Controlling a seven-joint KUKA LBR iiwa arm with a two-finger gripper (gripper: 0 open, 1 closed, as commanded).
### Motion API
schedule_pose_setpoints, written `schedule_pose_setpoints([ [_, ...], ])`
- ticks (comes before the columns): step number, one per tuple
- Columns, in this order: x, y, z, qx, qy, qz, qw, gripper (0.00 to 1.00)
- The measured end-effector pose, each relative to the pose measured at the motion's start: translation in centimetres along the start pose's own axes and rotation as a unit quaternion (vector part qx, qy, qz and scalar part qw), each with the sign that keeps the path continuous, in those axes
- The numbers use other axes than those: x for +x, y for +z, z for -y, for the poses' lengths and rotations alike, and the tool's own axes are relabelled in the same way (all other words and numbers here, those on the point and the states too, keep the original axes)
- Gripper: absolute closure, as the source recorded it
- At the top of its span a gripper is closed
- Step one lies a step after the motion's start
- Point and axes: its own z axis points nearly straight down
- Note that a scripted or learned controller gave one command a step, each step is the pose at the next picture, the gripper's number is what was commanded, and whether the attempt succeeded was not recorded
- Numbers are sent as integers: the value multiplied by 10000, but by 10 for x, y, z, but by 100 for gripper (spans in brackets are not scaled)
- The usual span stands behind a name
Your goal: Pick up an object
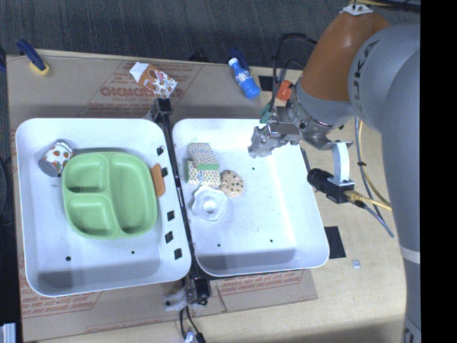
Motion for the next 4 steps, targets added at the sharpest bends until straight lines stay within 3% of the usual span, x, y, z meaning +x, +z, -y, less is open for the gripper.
schedule_pose_setpoints([
  [1, 64, 5, 39, 18, -9, -4, 10000, 100],
  [2, 99, 40, 102, 30, -5, -2, 10000, 100],
  [3, 98, 39, 101, 27, -1, 1, 10000, 0],
  [4, 24, 98, 91, 27, 3, 3, 10000, 0],
])
